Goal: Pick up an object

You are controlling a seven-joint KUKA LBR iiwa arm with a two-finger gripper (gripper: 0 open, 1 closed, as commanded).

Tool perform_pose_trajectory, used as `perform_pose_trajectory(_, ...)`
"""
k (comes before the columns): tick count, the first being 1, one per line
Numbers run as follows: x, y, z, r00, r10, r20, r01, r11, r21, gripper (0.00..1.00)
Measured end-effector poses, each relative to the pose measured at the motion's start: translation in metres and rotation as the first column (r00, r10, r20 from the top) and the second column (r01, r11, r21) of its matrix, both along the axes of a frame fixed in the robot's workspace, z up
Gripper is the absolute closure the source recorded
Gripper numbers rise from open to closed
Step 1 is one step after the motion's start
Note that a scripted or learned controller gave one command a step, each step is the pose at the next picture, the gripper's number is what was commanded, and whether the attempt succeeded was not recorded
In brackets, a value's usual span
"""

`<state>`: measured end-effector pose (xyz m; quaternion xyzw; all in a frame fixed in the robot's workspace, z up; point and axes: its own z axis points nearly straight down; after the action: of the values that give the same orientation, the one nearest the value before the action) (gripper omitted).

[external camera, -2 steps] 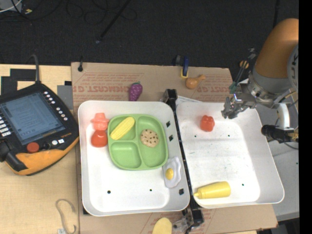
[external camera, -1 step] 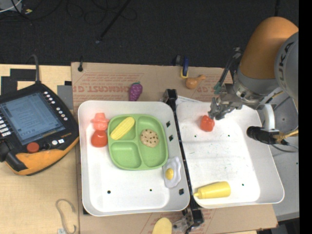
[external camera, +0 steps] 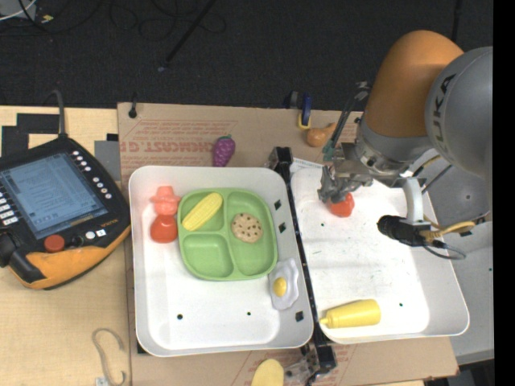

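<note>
My gripper point(external camera: 333, 190) hangs over the upper left corner of the right bin point(external camera: 434, 312). A small red round object point(external camera: 344, 207) sits directly under its tip, partly covered by it, and I cannot make out whether it is gripped. A yellow bottle point(external camera: 351, 314) lies on its side at the front of the right bin. The left bin point(external camera: 209, 320) holds a green divided plate point(external camera: 217, 260) with a corn cob point(external camera: 200, 210) and a cookie point(external camera: 247, 227). A pink and red figure point(external camera: 164, 214) stands beside the plate, and a fried egg toy point(external camera: 281, 285) lies by the bin's right wall.
A teach pendant point(external camera: 52, 207) lies on the bench at the left. Behind the bins are a purple grape toy point(external camera: 224, 149) and an orange object point(external camera: 318, 135). A yellow object point(external camera: 268, 372) lies in front of the bins. A black cable connector point(external camera: 398, 228) hangs over the right bin.
</note>
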<state>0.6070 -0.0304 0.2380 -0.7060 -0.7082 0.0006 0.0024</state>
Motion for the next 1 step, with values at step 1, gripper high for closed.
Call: perform_pose_trajectory(1,-0.0082,0.0348,-0.0045,1.000,-0.002,-0.001,0.002,1.000,-0.001,1.00)
